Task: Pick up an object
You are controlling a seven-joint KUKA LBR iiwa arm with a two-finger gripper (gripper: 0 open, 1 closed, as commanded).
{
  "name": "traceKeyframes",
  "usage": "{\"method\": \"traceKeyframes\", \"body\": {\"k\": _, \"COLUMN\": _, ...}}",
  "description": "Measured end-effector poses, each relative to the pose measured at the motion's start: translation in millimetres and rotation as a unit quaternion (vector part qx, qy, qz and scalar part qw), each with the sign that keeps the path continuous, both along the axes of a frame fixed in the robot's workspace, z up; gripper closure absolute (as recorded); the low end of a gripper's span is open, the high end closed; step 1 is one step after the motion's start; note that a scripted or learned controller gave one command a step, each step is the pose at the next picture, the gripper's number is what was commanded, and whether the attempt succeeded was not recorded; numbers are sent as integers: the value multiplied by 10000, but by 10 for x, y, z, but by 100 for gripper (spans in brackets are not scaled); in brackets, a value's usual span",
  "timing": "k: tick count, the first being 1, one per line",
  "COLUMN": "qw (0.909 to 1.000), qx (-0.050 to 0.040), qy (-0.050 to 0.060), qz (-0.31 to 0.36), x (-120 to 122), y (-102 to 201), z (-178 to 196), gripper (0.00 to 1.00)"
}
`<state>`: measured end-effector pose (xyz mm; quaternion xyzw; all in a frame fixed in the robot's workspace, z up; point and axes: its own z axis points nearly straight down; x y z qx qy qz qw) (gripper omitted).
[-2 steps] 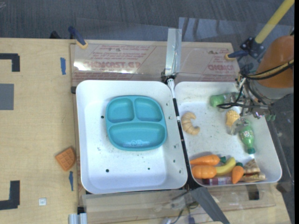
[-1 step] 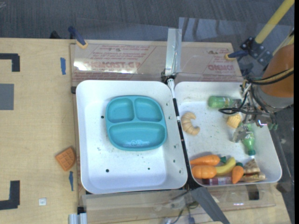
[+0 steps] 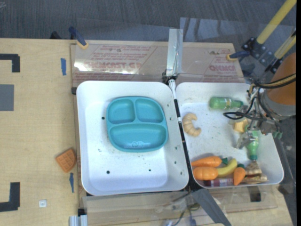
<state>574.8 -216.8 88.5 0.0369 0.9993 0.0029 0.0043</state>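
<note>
My gripper (image 3: 246,136) hangs low over the right side of the right bin (image 3: 211,114), reaching in from the right beneath the orange band (image 3: 286,81). It sits between a yellow cheese wedge (image 3: 240,125) and a small green bottle (image 3: 253,148), close to both. A larger green bottle (image 3: 225,102) lies at the back of this bin. A croissant (image 3: 191,125) rests near its left wall. Along the front edge lie two carrots (image 3: 207,162), an orange fruit (image 3: 205,173), a banana (image 3: 228,166) and a brown piece (image 3: 254,172).
The left bin (image 3: 94,145) holds a teal divided plate (image 3: 137,124). A small waffle (image 3: 66,160) lies on the wooden bench left of the bins. Cables and a yellow rod (image 3: 277,18) crowd the far right.
</note>
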Motion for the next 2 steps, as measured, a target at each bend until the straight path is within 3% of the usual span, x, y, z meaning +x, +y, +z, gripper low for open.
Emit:
{"method": "traceKeyframes", "body": {"k": 1, "qw": 9996, "qx": -16, "qy": -5, "qz": -268, "x": -143, "y": 30, "z": 3, "gripper": 0}}
{"method": "traceKeyframes", "body": {"k": 2, "qw": 10000, "qx": -20, "qy": -10, "qz": -42, "x": -290, "y": -29, "z": 4, "gripper": 0}}
